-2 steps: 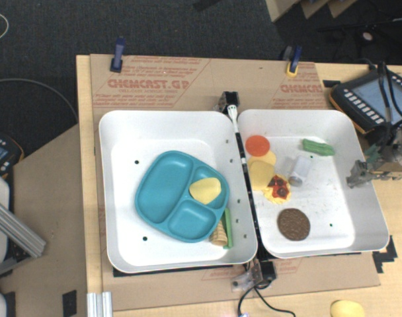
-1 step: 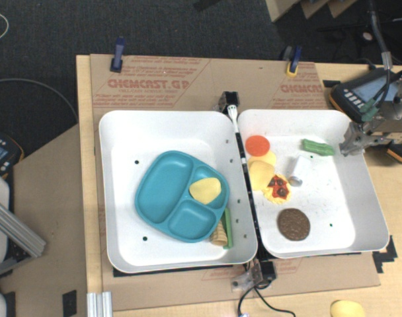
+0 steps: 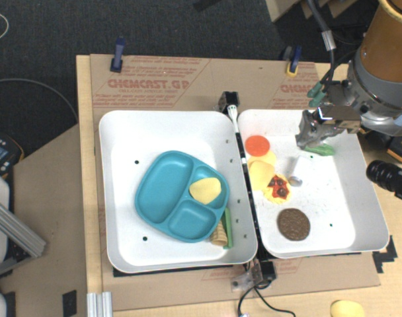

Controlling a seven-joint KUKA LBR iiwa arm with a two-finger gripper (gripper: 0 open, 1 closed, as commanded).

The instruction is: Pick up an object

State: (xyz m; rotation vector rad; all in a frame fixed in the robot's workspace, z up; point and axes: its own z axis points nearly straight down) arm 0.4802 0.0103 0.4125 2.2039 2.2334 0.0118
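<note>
the grey two-finger gripper (image 3: 313, 137) hangs low over the upper part of the right shallow white bin (image 3: 366, 197), right above a small flat green piece (image 3: 320, 150) that lies on the bin floor near its far edge. whether the jaws are open or closed cannot be told from this slanted view, and nothing can be seen held between them. the green piece looks like the likeliest thing to pick, though that is a judgement from where the gripper sits.

to do this well, the jaws should straddle the green piece across its narrow side and go right down to the bin floor, since a thin flat thing slips out of a shallow pinch. a slow, straight lift would show whether it came along.

nearby in the same bin lie an orange round disc (image 3: 257, 145), a pale yellow soft lump (image 3: 261, 174) with a small red and dark bit (image 3: 278, 186) on it, a little grey object (image 3: 294, 179) and a brown round cookie-like disc (image 3: 294, 224). all are apart from the green piece, so they should not crowd the grasp. the bin's far wall is close and could catch a finger.

the left white bin (image 3: 115, 177) holds a teal divided plate (image 3: 178, 197) with a yellow lemon-like piece (image 3: 205, 190) in one compartment, and a tan cone and green stick (image 3: 222, 231) beside the plate.
</note>
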